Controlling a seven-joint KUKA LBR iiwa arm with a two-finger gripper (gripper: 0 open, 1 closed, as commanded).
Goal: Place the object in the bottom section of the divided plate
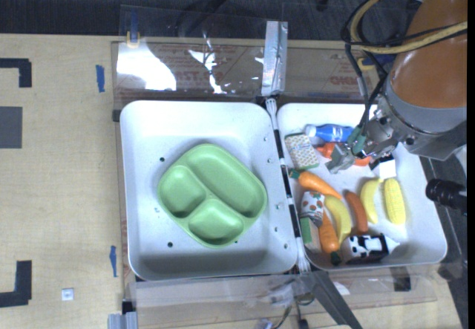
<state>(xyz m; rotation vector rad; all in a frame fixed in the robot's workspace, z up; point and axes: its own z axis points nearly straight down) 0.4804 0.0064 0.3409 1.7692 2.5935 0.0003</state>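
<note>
A green divided plate [212,192] lies in the left bin [141,134], its three sections bare. The right bin [430,242] holds a heap of toy food: an orange carrot [320,183], a yellow banana [340,215], a sausage [358,209], a corn cob [394,200], a blue-and-white bottle [329,131] and a black-and-white cow figure [367,245]. My gripper [347,155] hangs low over the back of the right bin, just above an orange item beside the bottle. No object shows clearly between its fingers.
A checkered waffle-like piece [301,150] lies near the divider between the bins. A small patterned carton [312,206] and a second carrot [329,235] sit at the right bin's left side. A clear plastic wall [223,67] stands behind both bins.
</note>
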